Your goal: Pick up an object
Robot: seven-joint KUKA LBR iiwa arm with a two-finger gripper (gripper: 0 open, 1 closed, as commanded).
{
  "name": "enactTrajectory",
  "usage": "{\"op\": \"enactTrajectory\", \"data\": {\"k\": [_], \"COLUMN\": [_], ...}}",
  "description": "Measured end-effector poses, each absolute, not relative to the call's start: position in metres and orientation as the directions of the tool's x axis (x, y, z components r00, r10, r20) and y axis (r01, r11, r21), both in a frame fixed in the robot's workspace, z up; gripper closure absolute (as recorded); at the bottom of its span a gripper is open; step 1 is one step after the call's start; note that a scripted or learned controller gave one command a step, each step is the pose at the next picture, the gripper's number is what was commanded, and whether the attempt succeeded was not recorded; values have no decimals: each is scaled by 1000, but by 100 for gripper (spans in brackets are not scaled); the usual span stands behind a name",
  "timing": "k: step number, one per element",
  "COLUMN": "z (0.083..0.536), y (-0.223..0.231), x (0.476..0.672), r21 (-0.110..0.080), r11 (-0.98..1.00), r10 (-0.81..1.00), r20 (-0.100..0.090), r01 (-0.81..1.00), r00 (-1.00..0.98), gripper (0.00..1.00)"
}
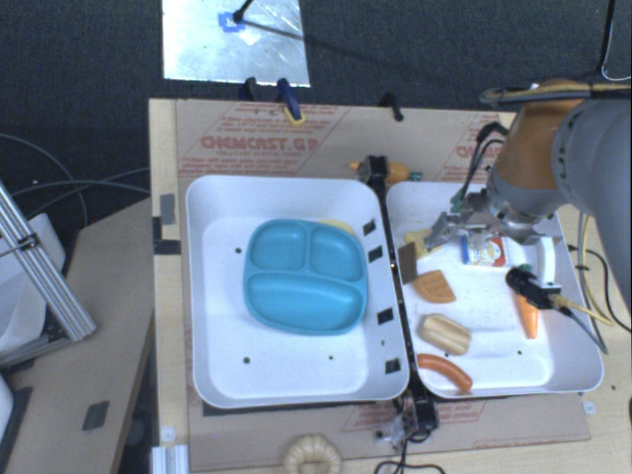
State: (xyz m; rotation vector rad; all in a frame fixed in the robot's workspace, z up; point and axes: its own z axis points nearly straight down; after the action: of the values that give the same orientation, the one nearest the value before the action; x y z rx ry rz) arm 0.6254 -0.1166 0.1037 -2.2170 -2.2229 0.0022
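My gripper [440,233] hangs low over the back left part of the right bin [573,363], reaching in from the right. Just beside it lies a small red, white and blue packet [485,253]. A yellow piece [413,253] sits at the bin's left wall below the gripper tip. Nearer the front lie a tan wedge of bread [433,286], a bread roll [444,334] and a sausage [444,372]. An orange carrot [528,317] lies toward the right side. I see nothing held by the gripper.
The left bin [212,363] holds a blue divided plate [305,276] with a pale yellow item [339,226] at its far edge. An orange-yellow object [396,173] rests behind the bins. A beige ring [311,454] lies on the bench front.
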Motion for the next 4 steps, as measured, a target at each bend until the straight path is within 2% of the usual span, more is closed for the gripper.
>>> {"op": "enactTrajectory", "data": {"k": [1, 2, 3, 4], "z": [93, 106, 152, 199], "y": [-118, -121, -123, -130], "x": [630, 633, 641, 640], "r21": [10, 26, 6, 7], "r11": [0, -1, 4, 2], "r10": [1000, 1000, 1000, 1000], "r20": [-4, -12, -1, -1], "r01": [1000, 1000, 1000, 1000], "r00": [0, 1, -4, -2], "gripper": [0, 100, 100, 100]}}
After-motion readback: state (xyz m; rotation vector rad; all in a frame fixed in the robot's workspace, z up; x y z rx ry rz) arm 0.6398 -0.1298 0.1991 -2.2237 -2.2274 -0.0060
